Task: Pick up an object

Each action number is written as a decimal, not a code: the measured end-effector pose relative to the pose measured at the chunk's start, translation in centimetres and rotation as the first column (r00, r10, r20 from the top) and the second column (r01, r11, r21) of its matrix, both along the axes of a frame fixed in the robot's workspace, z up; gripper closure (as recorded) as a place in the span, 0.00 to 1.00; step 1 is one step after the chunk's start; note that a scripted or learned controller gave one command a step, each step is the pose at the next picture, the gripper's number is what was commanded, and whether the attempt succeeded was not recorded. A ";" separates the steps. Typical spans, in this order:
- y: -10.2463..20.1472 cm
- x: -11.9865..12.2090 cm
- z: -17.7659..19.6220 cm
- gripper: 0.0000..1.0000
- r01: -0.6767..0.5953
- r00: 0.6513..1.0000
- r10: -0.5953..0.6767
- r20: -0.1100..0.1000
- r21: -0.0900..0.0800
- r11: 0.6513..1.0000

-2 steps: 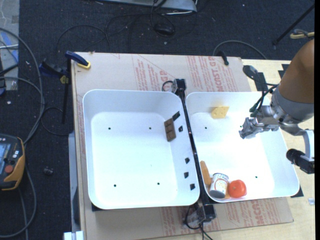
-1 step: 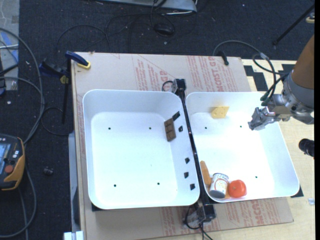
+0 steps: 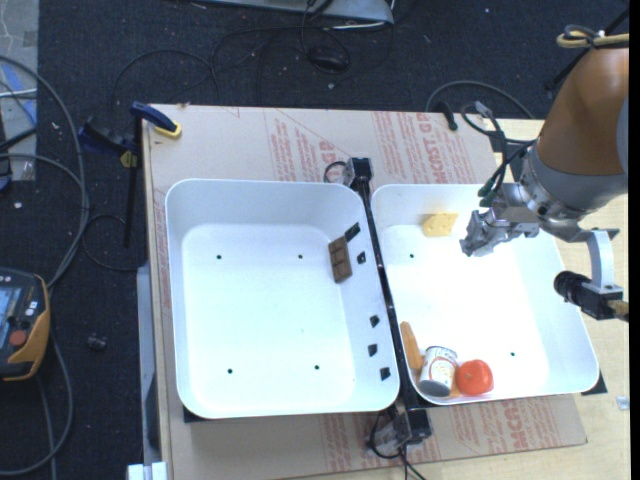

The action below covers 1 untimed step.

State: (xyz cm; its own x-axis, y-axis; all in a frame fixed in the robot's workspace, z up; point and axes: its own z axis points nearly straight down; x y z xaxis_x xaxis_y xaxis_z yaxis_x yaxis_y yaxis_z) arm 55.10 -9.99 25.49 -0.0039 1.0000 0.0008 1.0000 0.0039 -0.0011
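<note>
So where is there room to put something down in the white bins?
The left bin has a wide bare floor; a brown block sits by its right wall. The right bin is bare in the middle, between the yellow piece at the top and the crowded bottom-left corner with the carrot, can and tomato.

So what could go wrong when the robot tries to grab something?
Three things, maybe. The gripper is beside the yellow piece, not over it, so closing there might catch nothing. That piece lies near the right bin's back wall, so the fingers might bump the wall. The carrot, can and tomato are crowded in the front corner, so a grab there could push them around instead of lifting one.
</note>
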 end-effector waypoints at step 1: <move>5.2 0.8 -0.5 1.00 -0.001 1.000 0.001 0.001 0.000 1.000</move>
